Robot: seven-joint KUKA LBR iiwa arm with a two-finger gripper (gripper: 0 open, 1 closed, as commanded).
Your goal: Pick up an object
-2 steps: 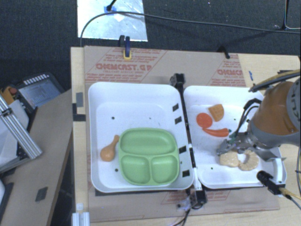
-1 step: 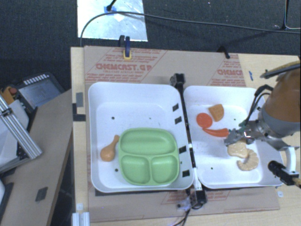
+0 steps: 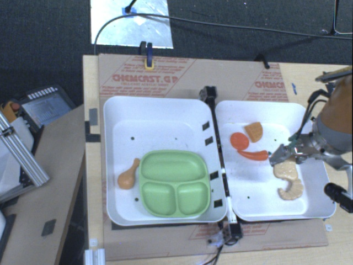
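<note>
Approach step: the gripper (image 3: 277, 154) sat low in the right bin (image 3: 259, 206), just beside the red pepper (image 3: 252, 155) and above the beige piece (image 3: 288, 179), nothing visibly held. How wide it stood, cannot tell. Next move probably needed a descent squarely onto one item.

Cardboard sheet (image 3: 165, 73), printed red, under both bins, centre frame. Yellow clamp (image 3: 149, 57) on its top edge. Reflective silver panel (image 3: 132, 15), upper left. Black cable (image 3: 231, 26) across the top. Aluminium rail (image 3: 22, 153), far left.
</note>
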